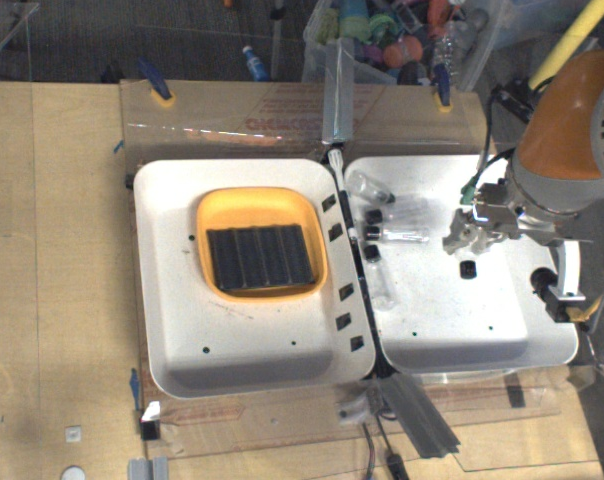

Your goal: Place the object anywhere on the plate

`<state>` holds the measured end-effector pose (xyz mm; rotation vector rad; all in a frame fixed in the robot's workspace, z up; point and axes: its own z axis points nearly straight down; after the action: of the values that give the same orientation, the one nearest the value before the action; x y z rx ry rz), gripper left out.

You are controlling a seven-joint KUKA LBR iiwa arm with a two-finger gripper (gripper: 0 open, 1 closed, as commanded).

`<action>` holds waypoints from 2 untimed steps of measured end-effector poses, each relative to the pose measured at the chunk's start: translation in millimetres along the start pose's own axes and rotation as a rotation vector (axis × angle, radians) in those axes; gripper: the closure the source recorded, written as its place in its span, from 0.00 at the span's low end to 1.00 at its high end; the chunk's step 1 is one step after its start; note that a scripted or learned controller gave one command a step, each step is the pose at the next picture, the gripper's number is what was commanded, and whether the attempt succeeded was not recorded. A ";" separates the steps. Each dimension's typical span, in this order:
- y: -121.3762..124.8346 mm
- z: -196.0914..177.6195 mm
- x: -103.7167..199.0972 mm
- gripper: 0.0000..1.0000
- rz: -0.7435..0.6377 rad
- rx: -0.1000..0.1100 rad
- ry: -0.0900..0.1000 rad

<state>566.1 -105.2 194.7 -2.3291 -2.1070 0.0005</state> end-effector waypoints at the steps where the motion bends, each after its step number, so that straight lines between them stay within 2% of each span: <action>1: 72.6 23.8 15.0 1.00 -0.027 0.000 0.000; 2: 97.4 -4.7 39.6 1.00 -0.131 -0.003 -0.002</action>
<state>666.9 -75.6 199.4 -2.1884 -2.2572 -0.0009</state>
